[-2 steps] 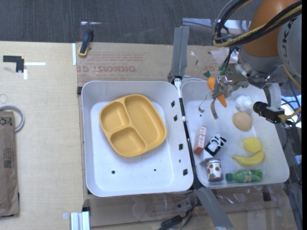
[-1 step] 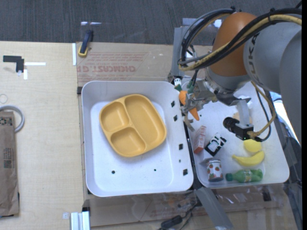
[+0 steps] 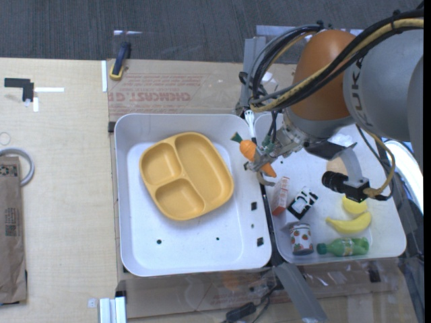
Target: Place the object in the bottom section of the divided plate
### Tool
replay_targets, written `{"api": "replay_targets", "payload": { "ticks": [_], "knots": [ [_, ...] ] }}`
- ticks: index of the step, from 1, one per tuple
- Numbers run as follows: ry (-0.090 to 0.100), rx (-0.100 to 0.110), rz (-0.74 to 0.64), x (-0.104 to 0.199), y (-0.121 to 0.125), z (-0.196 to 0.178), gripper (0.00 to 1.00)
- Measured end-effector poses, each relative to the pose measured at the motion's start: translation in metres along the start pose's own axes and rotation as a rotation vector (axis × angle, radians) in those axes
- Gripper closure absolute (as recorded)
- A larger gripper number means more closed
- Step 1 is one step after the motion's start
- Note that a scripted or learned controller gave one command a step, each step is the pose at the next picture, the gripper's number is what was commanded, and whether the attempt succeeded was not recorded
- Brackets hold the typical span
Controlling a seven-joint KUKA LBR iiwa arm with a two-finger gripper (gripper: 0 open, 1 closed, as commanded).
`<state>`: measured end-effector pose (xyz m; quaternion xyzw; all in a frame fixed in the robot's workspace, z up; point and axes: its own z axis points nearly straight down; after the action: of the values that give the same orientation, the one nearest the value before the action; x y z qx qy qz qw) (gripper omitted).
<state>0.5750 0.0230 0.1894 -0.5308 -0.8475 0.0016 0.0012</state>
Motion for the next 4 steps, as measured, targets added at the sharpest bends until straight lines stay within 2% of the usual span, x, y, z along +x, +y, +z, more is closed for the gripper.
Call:
{"api": "replay_targets", "payload": {
  "ticks": [1,2,3,4],
  "knots": [
    [0.001,0.001,-0.09,0.039,-0.057,0.0,1.0],
    [-0.001,-0.001,-0.208,0.03,0.018,0.0,1.0],
    [-0.001,0.0,0.069,-0.019,-0.098,-0.103,1.0],
    [-0.001,0.0,-0.171,0.003,-0.049,-0.092,1.0]
  ]
}}
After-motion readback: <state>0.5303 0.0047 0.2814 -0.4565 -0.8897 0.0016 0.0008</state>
